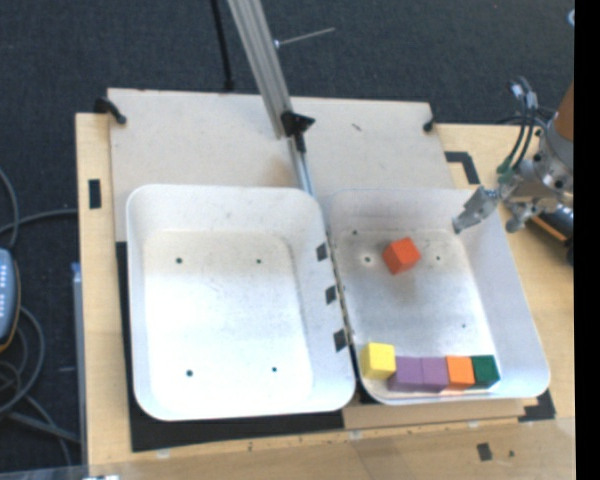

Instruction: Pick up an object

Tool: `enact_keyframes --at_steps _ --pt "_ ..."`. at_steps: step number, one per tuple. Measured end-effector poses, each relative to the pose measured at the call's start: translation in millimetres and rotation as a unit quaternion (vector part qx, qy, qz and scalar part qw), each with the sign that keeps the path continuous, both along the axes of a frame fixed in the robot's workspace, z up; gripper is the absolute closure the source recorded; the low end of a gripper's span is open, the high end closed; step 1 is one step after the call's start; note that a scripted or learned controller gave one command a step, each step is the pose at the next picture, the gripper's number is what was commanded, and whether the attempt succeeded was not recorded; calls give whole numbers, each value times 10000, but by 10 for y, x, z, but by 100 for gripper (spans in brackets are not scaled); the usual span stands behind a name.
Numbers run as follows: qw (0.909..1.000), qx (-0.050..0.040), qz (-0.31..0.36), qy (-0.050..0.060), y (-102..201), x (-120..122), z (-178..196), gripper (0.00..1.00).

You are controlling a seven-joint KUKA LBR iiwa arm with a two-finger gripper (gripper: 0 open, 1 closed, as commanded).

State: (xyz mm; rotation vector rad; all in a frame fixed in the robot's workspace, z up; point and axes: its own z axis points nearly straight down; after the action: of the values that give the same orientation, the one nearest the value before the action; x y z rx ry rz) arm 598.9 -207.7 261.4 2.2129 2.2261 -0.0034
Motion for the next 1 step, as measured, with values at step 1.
enact_keyframes --at_steps 1 --pt "10000 20 -4 23 446 386 -1075 0"
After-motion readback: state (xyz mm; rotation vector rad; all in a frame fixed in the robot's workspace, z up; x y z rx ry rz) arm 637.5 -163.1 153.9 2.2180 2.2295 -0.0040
